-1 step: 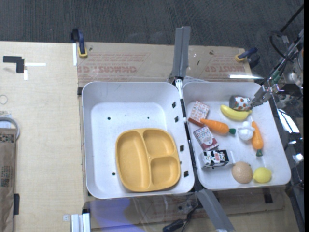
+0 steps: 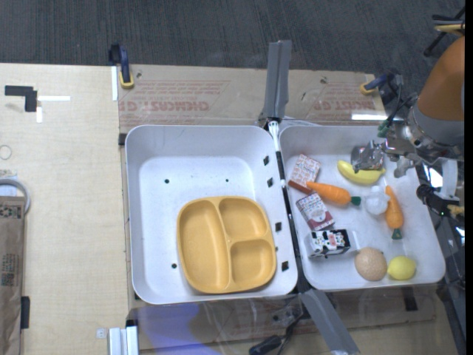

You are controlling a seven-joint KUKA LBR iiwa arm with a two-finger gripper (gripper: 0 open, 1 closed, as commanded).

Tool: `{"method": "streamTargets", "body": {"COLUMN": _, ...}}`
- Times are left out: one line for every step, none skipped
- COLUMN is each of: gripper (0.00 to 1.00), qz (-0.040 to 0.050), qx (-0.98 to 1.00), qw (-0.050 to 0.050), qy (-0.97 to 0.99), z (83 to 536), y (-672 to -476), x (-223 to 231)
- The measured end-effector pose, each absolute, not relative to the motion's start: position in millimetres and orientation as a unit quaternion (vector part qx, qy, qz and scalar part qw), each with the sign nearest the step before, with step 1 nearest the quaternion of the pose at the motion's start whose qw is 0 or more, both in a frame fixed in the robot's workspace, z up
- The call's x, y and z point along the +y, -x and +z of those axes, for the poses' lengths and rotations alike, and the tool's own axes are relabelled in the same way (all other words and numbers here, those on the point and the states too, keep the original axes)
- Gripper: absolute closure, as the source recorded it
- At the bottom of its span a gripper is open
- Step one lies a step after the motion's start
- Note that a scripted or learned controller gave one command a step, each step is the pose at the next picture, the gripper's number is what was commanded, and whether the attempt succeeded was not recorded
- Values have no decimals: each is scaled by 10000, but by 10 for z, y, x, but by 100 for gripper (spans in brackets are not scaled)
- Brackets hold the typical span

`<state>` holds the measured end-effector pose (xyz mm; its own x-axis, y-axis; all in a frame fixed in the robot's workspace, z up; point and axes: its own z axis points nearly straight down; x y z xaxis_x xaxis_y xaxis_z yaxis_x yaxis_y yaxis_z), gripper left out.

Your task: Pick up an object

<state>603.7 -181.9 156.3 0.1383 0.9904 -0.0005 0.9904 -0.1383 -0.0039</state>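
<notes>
The right bin holds a yellow banana, two orange carrots, a white item, a red-and-white carton, a second small packet, a black-and-white carton, a tan egg and a yellow lemon. My gripper hangs at the bin's far right, just above the banana. Nothing can be made out between its metal fingers.
The left bin carries a yellow three-compartment plate. A grey divider post rises between the bins at the back. Clamps hold the cardboard behind the bins. The arm's orange band fills the right edge.
</notes>
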Motion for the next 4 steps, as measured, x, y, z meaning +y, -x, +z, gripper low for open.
{"method": "streamTargets", "body": {"gripper": 0, "qz": -34, "qx": -6721, "qw": -46, "qy": 7404, "z": 1073, "y": -6319, "x": -2040}}
{"method": "streamTargets", "body": {"gripper": 0, "qz": 2, "qx": -6952, "qw": -4, "qy": 7188, "z": 1620, "y": -6236, "x": -1631}}
{"method": "streamTargets", "body": {"gripper": 0, "qz": -14, "qx": -7180, "qw": -49, "qy": 6960, "z": 970, "y": -6187, "x": -1717}}
{"method": "streamTargets", "body": {"gripper": 100, "qz": -13, "qx": -7173, "qw": -76, "qy": 6967, "z": 1111, "y": -6200, "x": -1744}}
